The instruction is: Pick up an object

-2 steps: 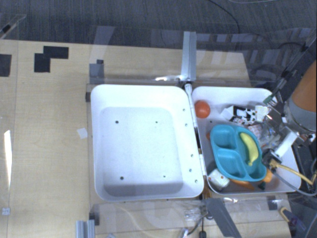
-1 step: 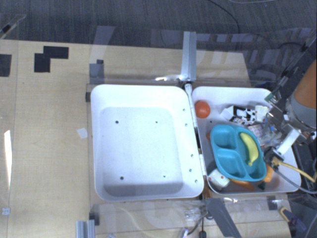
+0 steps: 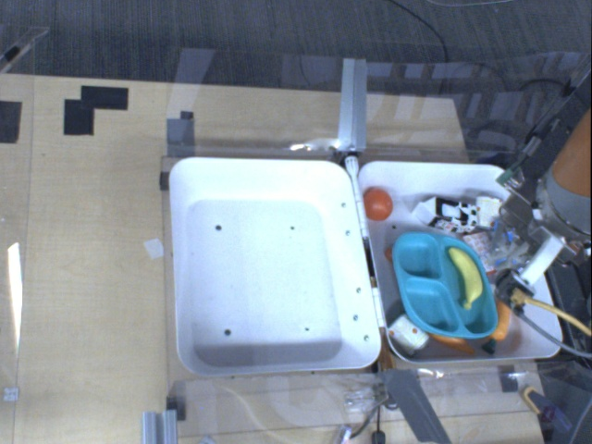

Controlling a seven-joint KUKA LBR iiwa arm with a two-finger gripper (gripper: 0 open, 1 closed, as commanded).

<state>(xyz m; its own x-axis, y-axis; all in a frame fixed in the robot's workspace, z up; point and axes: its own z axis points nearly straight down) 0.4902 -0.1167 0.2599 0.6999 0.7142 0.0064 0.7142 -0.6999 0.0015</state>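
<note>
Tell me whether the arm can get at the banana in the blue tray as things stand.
Probably yes. The banana lies uncovered on top of the blue tray in the right bin, nothing over it, and the gripper hovers just to its right, so a short move should reach it.

Both bins, the left bin (image 3: 259,266) and the right bin (image 3: 407,178), look made of smooth white plastic with a soft shine. The blue tray (image 3: 435,289) looks like glossy plastic. A smooth yellow banana (image 3: 468,276) is seen at 3 o'clock in the tray. The bench (image 3: 83,294) looks like matt pale wood. The post (image 3: 353,104) at 12 o'clock looks like dull grey metal.
</note>
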